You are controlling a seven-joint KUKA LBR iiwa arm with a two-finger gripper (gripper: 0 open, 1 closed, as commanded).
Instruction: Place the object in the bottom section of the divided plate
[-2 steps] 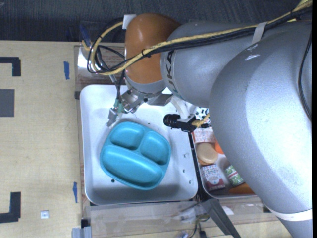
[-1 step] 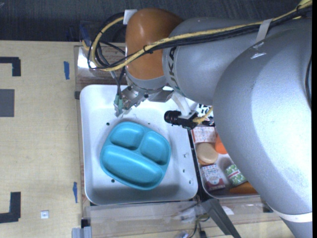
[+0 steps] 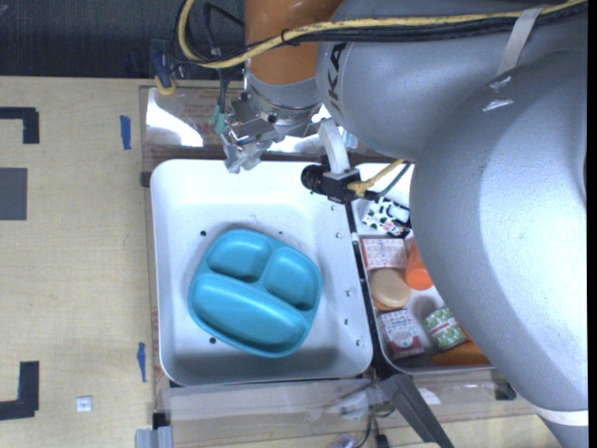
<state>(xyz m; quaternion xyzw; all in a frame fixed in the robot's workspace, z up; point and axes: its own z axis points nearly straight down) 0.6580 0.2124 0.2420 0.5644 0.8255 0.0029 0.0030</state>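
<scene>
The grey arm (image 3: pixel 485 157) covers most of the right bin (image 3: pixel 410 367). The left bin (image 3: pixel 173 250) holds the blue divided plate (image 3: pixel 254 290), with bare floor around it. The gripper (image 3: pixel 241 152) hangs over that bin's far rim; whether its fingers are parted cannot be told. Small objects (image 3: pixel 406 297) lie in the right bin, well apart from the gripper.

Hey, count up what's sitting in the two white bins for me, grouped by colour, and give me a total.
Blue: 1, the divided plate in the left bin.
Tan: 1, a round bun-like item in the right bin.
Orange: 1, a piece half hidden by the arm.
Green: 1, a small can.
Red and white: 2, packets and.
Black and white: 1, a spotted item.
Total: 7 that I can make out.
</scene>
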